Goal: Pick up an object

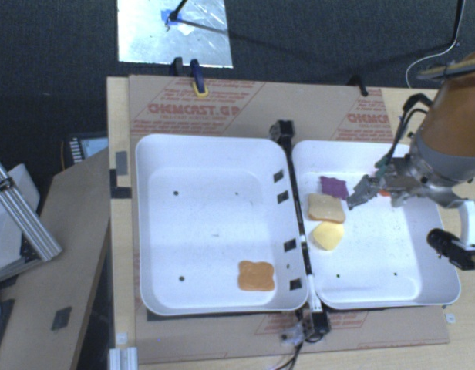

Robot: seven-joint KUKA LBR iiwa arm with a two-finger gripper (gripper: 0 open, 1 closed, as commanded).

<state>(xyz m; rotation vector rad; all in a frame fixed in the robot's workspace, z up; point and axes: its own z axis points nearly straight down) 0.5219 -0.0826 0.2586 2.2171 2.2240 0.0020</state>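
Left bin (153, 156): one toast-coloured slice (256, 276) flat near front right corner, well apart from arm. Probably a spare target, not the one in hand.

Divider between bins: black clips (284, 197) along the shared rims; no hindrance to a descent from above.

Right bin (422, 284): three pieces clustered by left wall. Purple piece (334, 185) at rear, tan slice (326, 207) just in front and touching or nearly so, pale yellow piece (328, 236) just beside that toward front. Tight packing likely awkward: closing on one could nudge a neighbour.

Gripper (359, 194) reached in from right, low over bin, tip just beside purple piece and tan slice. Looked aimed at that cluster, judged as approach stage. Fingers too dark and small against the wrist to read; could not tell whether spread or closed. Nothing seen held between them.

Around: cardboard sheet (245, 102) under both bins on table, foil square (173, 21) at rear, aluminium rail (18, 210) far left. None obstructing.
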